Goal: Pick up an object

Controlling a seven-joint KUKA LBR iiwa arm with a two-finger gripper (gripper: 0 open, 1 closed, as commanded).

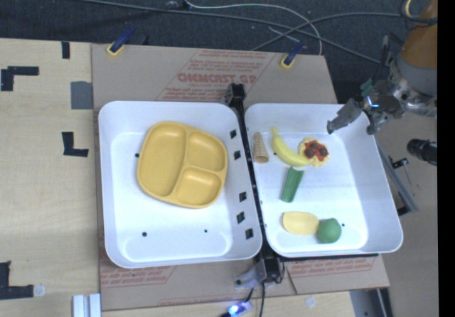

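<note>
Approach step: the tool (350, 115), grip state unclear, hovers near the worktop's right edge and must descend toward the banana (287, 151).

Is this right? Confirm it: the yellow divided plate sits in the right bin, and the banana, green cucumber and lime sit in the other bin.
Not quite. The camera view shows the yellow divided plate in the left bin, not the right. The banana, green cucumber and lime lie in the other, right bin.
</note>
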